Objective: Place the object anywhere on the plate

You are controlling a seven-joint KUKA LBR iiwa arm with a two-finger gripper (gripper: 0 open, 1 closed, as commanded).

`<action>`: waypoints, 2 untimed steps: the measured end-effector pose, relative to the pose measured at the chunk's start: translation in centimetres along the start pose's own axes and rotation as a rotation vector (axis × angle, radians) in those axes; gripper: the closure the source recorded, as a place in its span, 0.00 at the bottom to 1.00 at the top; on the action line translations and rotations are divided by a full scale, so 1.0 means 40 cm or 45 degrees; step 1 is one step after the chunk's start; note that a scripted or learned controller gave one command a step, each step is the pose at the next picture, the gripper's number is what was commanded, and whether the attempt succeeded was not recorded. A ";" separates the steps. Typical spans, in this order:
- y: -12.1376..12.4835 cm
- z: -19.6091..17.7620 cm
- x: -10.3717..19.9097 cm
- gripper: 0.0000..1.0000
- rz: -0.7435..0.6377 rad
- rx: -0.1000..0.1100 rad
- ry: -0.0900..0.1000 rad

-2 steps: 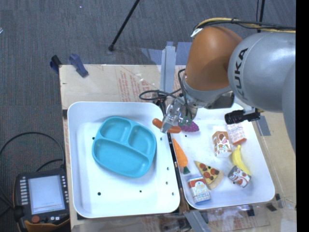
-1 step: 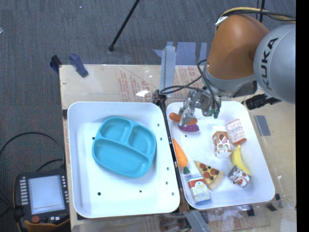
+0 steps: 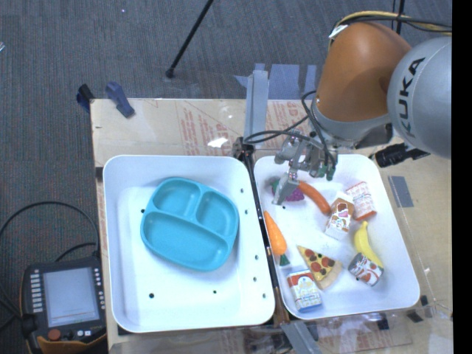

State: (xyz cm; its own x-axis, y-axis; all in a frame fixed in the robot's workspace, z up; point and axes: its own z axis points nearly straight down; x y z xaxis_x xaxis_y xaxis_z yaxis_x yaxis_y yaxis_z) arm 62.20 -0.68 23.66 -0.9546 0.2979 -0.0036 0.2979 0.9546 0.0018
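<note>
Gripper [image 3: 289, 177] over right bin [image 3: 402, 234], above purple toy [image 3: 293, 195] w/ hot dog [image 3: 315, 196] just beside; open or clamped, can't tell. Blue plate [image 3: 190, 223] in left bin. Risk: crowded toys, may nudge hot dog or miss.

2 bins sit side by side on the bench [image 3: 147, 124]. The left bin [image 3: 125, 301] holds 1 divided plate [image 3: 190, 223], lying near its centre.

The right bin [image 3: 398, 271] holds the small items. From that bin's centre: the gripper [image 3: 295, 169] hangs at 11 o'clock, over a small item [image 3: 291, 192] I cannot identify. A sausage [image 3: 315, 196] lies at 12, a carrot [image 3: 275, 234] at 9, a pizza slice [image 3: 319, 264] at 6, and a carton [image 3: 304, 289] at 7. A second carton [image 3: 339, 217] lies just right of centre, touching a third [image 3: 362, 200] at 2. A banana [image 3: 366, 243] lies at 4, with a can [image 3: 365, 270] at 5.

A handheld pendant [image 3: 65, 301] lies off the bench at the plate's 8 o'clock.
</note>
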 end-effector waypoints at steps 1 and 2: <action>0.001 -0.025 -0.003 1.00 0.000 -0.003 -0.005; 0.118 0.094 0.016 1.00 -0.109 0.000 0.004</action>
State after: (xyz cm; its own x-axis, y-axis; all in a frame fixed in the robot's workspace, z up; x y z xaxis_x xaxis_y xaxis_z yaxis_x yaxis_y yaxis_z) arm 63.03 4.03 19.91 -0.9765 0.2154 -0.0006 0.2154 0.9765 0.0015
